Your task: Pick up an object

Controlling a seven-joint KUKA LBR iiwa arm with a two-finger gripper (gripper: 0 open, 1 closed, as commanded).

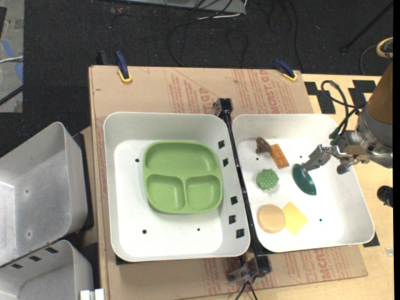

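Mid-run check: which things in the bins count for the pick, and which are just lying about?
For the pick:
- gripper, low in the right bin
- dark green object just below the fingertips, likeliest target
- other candidates there: brown block, green spiky ball, tan round piece, yellow piece

Lying about:
- green divided plate in the left bin
- blue-yellow clamps

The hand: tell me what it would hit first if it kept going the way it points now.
Most likely the dark green object. The hand points down and to the view's left, with that object just below its tip; depth from this slant is uncertain, so contact can't be judged.
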